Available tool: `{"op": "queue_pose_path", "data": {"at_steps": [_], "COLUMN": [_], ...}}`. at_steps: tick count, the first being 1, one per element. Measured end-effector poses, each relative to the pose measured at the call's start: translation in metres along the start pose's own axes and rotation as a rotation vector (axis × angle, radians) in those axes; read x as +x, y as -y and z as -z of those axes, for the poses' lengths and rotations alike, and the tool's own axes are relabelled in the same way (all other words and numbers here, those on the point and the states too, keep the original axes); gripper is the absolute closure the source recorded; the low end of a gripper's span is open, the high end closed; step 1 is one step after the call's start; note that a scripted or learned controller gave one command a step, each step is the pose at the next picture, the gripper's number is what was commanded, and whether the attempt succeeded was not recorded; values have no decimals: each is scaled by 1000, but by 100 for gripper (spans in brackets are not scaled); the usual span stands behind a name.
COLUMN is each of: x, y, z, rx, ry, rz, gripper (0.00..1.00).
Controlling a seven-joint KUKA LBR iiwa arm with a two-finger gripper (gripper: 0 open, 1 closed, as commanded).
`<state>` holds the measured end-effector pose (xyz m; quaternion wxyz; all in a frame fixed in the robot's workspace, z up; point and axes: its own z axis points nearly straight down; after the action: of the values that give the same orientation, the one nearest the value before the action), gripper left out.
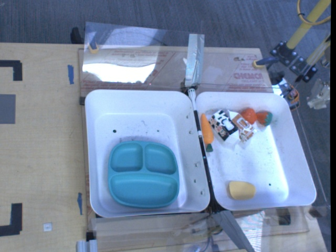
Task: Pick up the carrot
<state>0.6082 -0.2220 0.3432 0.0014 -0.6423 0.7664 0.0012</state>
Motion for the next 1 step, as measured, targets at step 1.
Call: {"op": "queue_pose_path", "data": {"at_steps": [1], "x": [-9], "y": [45], "z": [-96], "rx": [-7], "ry": [3], "rz": [262], "gripper": [100]}}
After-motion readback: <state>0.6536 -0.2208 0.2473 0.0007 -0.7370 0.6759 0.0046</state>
